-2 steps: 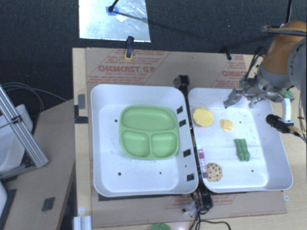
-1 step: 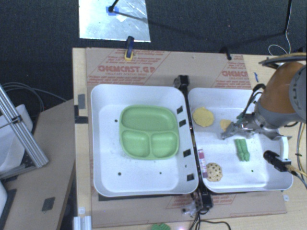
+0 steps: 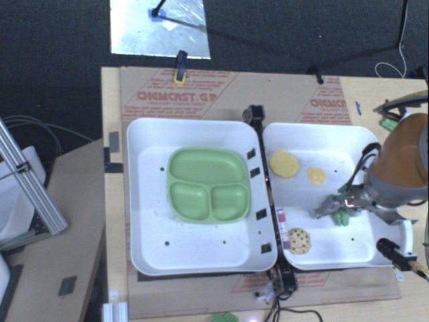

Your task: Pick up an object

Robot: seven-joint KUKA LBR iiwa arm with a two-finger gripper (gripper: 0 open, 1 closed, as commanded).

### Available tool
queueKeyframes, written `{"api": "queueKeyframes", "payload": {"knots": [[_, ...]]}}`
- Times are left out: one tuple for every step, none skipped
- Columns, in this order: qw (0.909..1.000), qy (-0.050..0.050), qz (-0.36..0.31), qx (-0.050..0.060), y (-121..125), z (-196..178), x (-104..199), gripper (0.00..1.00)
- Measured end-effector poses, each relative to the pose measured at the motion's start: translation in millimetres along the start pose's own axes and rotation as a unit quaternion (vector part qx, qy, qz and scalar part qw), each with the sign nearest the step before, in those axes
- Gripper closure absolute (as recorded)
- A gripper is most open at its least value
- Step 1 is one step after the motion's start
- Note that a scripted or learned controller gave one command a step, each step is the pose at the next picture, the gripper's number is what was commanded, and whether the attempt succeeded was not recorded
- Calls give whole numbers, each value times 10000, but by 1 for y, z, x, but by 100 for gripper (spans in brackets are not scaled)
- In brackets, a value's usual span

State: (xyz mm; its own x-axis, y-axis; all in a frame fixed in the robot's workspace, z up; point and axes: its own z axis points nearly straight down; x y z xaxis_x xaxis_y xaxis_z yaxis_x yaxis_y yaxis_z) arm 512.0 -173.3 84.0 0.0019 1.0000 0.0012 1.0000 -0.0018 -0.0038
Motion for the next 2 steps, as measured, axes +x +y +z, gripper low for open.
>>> {"api": "queueKeyframes", "payload": {"knots": [[10000, -11, -6, -39, 4, -11, 0, 100], [10000, 2, -57, -39, -25, -103, 83, 100]]}}
